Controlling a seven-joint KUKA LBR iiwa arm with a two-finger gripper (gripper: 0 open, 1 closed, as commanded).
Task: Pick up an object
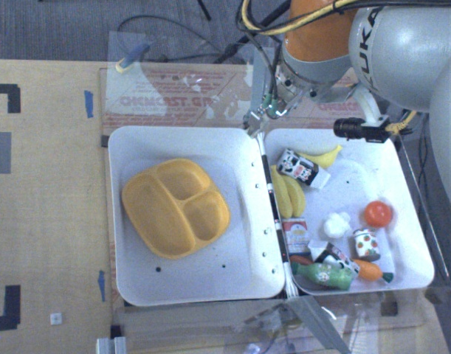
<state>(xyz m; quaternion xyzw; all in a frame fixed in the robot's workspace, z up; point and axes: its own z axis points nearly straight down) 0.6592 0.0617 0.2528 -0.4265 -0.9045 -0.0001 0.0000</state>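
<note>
My gripper point(256, 122) hangs at the back of the bench, over the far end of the ridge between the two bins, with nothing seen in it. The right bin point(402, 175) holds yellow bananas point(288, 192), a black-and-white milk carton point(300, 168) lying on them, a red tomato point(378, 214), a white lump point(336, 225), a strawberry-print cube point(365, 244), a carrot point(370, 271), a green vegetable point(325, 276) and a red-and-white packet point(296, 236). All of these lie in front of the gripper and apart from it.
A yellow divided plate point(176, 206) lies in the left bin point(129, 153). A clear plastic sheet point(173, 98) stands behind the bins. The grey arm and its orange band point(321, 13) fill the upper right.
</note>
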